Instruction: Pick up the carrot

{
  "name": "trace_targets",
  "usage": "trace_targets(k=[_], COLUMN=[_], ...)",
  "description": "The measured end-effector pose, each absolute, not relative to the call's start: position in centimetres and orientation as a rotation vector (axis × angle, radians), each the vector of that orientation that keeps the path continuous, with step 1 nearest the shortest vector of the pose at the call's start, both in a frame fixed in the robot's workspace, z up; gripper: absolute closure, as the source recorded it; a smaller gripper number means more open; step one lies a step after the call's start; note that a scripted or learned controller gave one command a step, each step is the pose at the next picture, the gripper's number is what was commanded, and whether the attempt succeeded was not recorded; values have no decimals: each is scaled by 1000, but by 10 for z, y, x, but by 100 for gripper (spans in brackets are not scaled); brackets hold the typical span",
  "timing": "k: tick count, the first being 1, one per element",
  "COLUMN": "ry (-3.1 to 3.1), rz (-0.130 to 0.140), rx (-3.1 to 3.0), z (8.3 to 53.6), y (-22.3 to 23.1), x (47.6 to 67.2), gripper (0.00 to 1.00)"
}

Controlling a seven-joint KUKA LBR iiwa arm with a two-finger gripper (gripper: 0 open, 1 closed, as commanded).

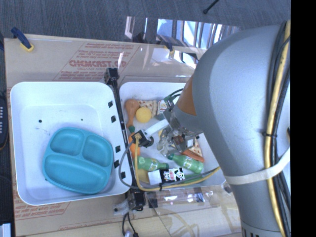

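Metal end effector (170,139), grip state unclear, hangs among glossy plastic food beside the tapered orange carrot (134,143).

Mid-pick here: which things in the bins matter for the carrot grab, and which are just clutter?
For the job:
- carrot, probably the orange piece by the right bin's left wall
- gripper, low over that bin

Lying about:
- blue tray
- yellow ball
- drumstick
- green bottle
- cow-print carton

A single fixed camera looks down at a slant on two shallow white plastic bins (19,132), with the bulky grey arm (242,112) close at frame right.
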State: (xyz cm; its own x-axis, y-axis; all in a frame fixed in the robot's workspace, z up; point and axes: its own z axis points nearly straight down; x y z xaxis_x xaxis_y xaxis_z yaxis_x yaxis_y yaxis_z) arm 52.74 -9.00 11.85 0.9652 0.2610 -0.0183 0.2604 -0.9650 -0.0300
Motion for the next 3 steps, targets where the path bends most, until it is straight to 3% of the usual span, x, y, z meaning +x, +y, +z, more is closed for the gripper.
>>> trace_targets(k=[1, 2, 3], ry=[-413, -406, -436], rz=[36, 7, -8], rx=[-3085, -3106, -3107], z=[118, 193, 110], y=[-89, -39, -92], x=[527, 495, 510], gripper=[0, 0, 0])
